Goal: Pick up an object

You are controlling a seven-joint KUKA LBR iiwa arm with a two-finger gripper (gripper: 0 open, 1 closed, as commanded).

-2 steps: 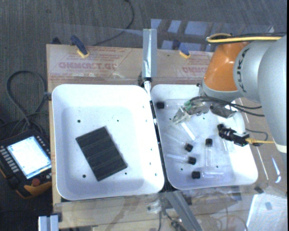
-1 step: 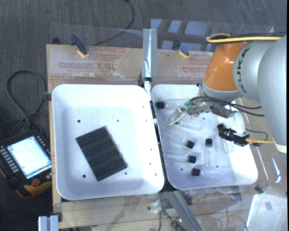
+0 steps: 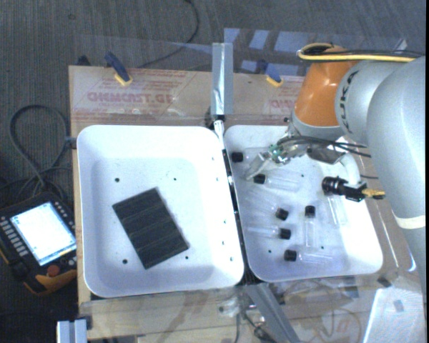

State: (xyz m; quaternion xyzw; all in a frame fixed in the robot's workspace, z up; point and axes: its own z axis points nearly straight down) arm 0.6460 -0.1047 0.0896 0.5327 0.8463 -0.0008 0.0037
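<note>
Bench carries two white bins; your gripper [image 3: 270,156] hangs over the right bin [image 3: 365,259] near clear vials with black caps [image 3: 281,232] (hard to see). I can't tell its state. You risk slipping off a vial. Left bin [image 3: 93,191] holds a black ridged pad [image 3: 150,227], a pendant [image 3: 36,241] sits apart.

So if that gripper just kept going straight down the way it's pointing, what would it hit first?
Probably the small clear tube with a black cap just below the gripper, near the top left of the right bin. Depth is hard to judge, so it could meet the bin floor instead.
</note>
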